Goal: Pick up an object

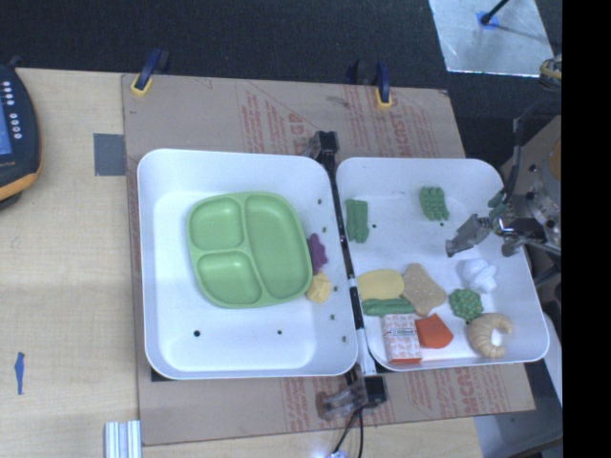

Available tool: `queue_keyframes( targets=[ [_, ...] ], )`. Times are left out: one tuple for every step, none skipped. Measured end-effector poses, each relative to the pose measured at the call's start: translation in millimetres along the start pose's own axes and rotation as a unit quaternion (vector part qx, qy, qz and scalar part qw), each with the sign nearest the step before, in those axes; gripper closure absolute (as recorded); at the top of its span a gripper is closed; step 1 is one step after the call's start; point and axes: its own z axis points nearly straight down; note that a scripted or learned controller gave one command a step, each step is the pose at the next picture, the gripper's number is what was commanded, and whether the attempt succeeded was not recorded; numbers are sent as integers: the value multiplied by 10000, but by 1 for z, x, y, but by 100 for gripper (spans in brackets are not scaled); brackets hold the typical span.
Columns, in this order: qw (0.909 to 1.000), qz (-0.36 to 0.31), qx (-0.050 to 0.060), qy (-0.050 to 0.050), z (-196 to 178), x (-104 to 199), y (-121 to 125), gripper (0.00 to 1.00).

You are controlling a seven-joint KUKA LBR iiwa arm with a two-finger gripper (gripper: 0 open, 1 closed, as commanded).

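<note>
The right bin (401, 175) holds several toy foods. Among them are a long green piece (356, 219), a bumpy green piece (433, 202), a yellow piece (380, 281), a tan slice (423, 287), a green broccoli (466, 303), a white lump (477, 275), a tan croissant (490, 334), an orange wedge (434, 332) and a red and white box (401, 338). My gripper (489, 237) hangs over the right side of this bin, just above the white lump. It looks open, with nothing between its fingers.
The left bin (172, 342) holds a green divided plate (250, 249), with a purple piece (317, 250) and a small yellow piece (319, 288) at the plate's right edge. Clamps sit along the divider between the bins. A yellow and black device (14, 132) lies at the far left.
</note>
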Motion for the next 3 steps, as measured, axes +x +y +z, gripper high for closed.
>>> queue_keyframes(
  targets=[
    [10000,-28,14,-5,153,-9,78,0],
    [10000,-7,-52,-25,81,-57,132,0],
    [10000,-11,22,4,146,-36,144,0]
  ],
)
